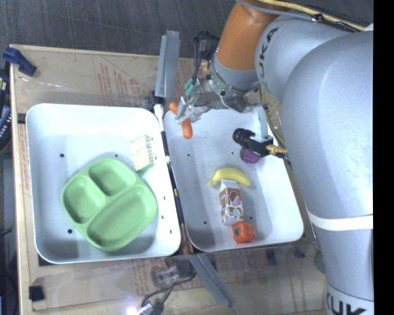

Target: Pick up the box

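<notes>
From the one camera above the counter (pixel 85 77) we see two shallow white bins side by side, the left bin (pixel 46 120) filling the left half of the frame and the right bin (pixel 279 202) sitting just right of centre. The grey arm (pixel 322 97) comes in from the right and covers much of the right side; its orange band (pixel 246 35) sits near the top centre. Below that band the claw (pixel 187 107) hangs over the upper left corner of the right bin, close to the rim shared by the two bins. We cannot tell whether it is apart or together — the wrist hardware and cables crowd that spot.

Just below the claw lies a small orange carrot-like piece (pixel 186 130), near the upper left of the right bin. The box (pixel 231 204) — a small carton with brown and white print — lies in the lower middle of the right bin, well apart from the claw. A yellow banana (pixel 230 176) lies touching its upper end, and a red-orange pepper (pixel 243 231) rests at its lower end. A dark purple item (pixel 251 153) sits toward the bin's right side, partly under a black part of the arm.

In the left bin we see a green divided plate (pixel 108 205) in the lower middle, and a pale yellow ridged piece (pixel 142 151) just beside its upper right edge.
</notes>
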